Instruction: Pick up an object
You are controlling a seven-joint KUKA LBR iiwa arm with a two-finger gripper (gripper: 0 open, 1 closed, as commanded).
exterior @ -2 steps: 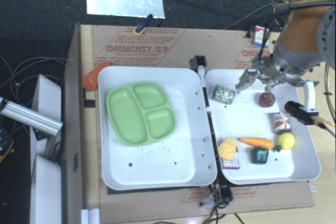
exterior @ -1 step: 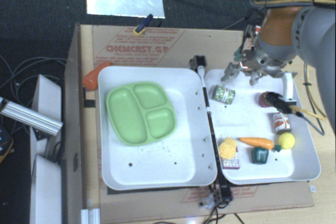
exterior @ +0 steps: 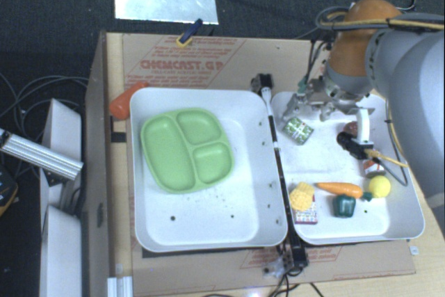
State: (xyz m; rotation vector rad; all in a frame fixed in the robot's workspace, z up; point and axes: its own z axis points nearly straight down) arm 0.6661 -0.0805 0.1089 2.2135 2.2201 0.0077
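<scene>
Camera view shows my grey arm (exterior: pixel 410 73) reaching in over the right bin (exterior: pixel 403 219). Beside it, the left bin (exterior: pixel 160 226) holds a green divided plate (exterior: pixel 186 148). My gripper (exterior: pixel 300 120) hangs at the right bin's far left corner, fingers spread just above a green checked can (exterior: pixel 298 130), not clasping it. Nearer lie a carrot (exterior: pixel 339 188), corn (exterior: pixel 301 196), a lemon (exterior: pixel 379 186) and a dark green pepper (exterior: pixel 344 206).

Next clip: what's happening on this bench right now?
A grey arm with an orange band reaches in over the right bin, its gripper low at the bin's far left corner, just above a small green-patterned can. Nothing is visibly lifted. A carrot, corn, lemon and green pepper lie nearer. The left bin holds a green divided plate.
</scene>
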